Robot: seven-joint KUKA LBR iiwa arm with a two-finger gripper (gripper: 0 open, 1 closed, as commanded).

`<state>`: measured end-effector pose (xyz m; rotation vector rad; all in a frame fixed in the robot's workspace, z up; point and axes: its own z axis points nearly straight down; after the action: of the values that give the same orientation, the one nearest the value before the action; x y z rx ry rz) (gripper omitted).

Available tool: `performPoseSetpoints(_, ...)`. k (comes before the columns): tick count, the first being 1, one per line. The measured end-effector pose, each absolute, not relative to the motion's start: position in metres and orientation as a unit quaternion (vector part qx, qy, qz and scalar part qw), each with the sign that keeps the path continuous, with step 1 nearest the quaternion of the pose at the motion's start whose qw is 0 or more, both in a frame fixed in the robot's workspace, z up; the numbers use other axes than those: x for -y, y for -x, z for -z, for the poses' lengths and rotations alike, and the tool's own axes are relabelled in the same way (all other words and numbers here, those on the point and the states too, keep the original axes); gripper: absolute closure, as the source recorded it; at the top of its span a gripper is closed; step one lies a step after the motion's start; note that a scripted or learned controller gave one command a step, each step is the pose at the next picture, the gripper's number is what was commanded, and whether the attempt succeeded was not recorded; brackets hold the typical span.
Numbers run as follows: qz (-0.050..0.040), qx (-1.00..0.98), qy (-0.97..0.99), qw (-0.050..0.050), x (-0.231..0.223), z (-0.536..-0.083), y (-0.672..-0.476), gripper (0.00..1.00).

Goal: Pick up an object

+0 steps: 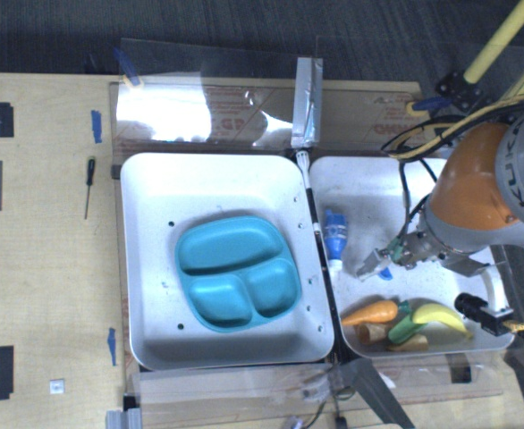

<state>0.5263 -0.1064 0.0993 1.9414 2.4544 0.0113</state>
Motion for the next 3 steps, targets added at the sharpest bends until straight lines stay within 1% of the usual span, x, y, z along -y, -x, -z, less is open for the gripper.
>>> performPoseSetpoints(1,-0.0017,-0.710,-0.704,0.002,0.114,-0.087,-0.561,0.00)
performPoseSetpoints(2,-0.0019,-0.701,-0.713,0.002,0.096,-0.088,-0.533,0.00)
performPoseSetpoints(3,-0.0014,-0.688,-0.726,0.002,0.095,-0.088,-0.542,0.00)
